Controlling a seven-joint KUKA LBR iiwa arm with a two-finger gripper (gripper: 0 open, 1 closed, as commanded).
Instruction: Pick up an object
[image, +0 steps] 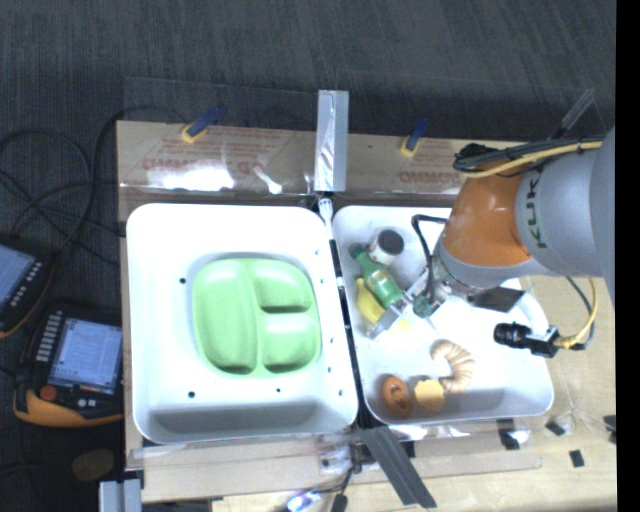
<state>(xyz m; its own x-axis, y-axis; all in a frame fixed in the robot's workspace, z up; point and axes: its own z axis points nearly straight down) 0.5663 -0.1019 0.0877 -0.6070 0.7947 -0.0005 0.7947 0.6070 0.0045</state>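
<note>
Green bottle (376, 282): lain just left of the tool (421, 300), touching or nearly so.
Tool opening: cannot be told.
Tool contents: nothing seen held.

Two bins are sitting side by side on the table (140, 140). A divided tray (258, 315) is lying in the left bin (160, 400). In the right bin (520, 395), a bottle (378, 280) is lying near the left wall, with a small round jar (388, 243) just behind it. Toward the front, a curved toy (456, 362) is resting beside two small pieces (412, 394). The tool (425, 303) is hanging just right of the bottle.
</note>
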